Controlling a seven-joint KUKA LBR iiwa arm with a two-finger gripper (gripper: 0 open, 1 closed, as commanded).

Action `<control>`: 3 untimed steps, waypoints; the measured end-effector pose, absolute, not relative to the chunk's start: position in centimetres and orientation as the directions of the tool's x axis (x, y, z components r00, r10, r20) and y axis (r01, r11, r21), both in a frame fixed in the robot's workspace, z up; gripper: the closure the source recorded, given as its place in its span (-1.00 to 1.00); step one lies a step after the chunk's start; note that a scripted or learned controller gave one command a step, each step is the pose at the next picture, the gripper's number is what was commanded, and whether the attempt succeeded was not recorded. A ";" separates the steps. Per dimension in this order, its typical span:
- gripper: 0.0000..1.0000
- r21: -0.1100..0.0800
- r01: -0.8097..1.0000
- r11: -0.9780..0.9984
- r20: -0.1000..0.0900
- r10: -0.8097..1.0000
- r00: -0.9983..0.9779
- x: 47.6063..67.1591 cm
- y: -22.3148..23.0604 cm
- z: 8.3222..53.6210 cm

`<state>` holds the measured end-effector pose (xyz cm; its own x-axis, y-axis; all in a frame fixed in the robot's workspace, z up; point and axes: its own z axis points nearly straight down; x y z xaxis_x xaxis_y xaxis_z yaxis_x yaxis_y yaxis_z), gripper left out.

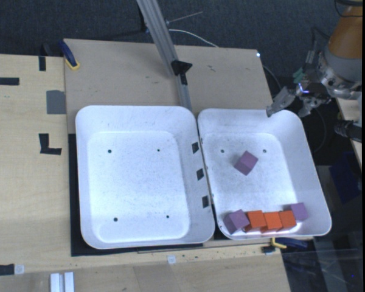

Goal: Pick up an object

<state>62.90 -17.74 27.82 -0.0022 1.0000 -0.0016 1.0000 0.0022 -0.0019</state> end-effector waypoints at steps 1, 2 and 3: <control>-1.00 -0.010 1.000 0.005 0.003 1.000 -0.005 61.7 -10.8 16.2; -1.00 -0.007 1.000 -0.003 -0.001 1.000 0.003 59.8 -15.6 8.8; 1.00 -0.002 1.000 0.002 0.001 1.000 -0.002 60.0 -15.2 10.2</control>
